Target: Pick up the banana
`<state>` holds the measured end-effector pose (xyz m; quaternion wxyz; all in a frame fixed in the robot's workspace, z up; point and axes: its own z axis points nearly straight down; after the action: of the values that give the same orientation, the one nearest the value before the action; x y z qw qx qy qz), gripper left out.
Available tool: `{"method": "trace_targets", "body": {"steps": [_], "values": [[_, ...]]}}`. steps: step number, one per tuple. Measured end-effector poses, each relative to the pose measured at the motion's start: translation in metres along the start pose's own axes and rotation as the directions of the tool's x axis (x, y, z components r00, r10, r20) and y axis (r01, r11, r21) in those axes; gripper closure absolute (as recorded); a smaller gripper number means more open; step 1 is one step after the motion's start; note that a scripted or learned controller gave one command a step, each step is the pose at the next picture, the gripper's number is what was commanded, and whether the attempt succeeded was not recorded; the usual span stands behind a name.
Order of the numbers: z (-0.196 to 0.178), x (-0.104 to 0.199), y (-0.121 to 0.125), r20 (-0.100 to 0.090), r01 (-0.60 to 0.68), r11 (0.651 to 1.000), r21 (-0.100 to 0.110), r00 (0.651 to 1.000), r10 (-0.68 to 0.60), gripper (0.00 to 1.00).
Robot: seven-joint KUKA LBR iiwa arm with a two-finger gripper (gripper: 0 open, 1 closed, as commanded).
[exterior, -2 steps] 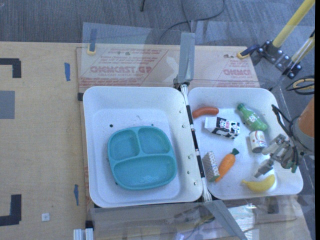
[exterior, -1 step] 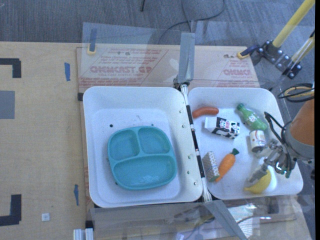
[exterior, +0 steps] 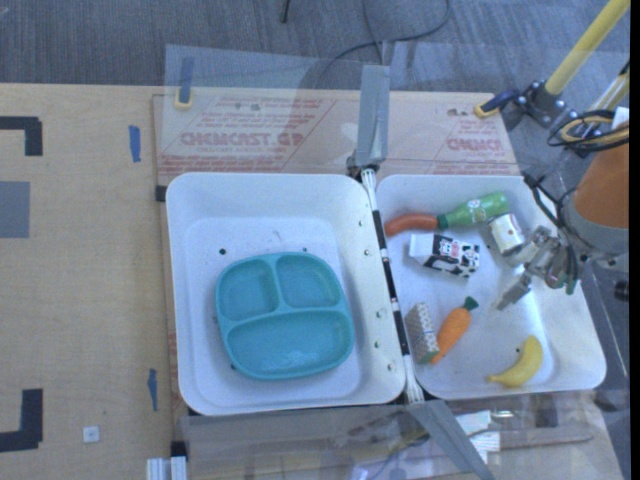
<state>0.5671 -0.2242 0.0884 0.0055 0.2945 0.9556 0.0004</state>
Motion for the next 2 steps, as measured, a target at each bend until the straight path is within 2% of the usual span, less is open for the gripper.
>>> {"method": "trace_targets", "body": {"steps": [1,2], "values": [[-0.0011,0.0610,-0.0407,-0.003,-0.057,0.998,0.002,0.998,0.057,0.00],[-0.0013,0.0696,-0.0351,0.001,-0.205,0.979,0.002,0.979,0.205,0.00]]}}
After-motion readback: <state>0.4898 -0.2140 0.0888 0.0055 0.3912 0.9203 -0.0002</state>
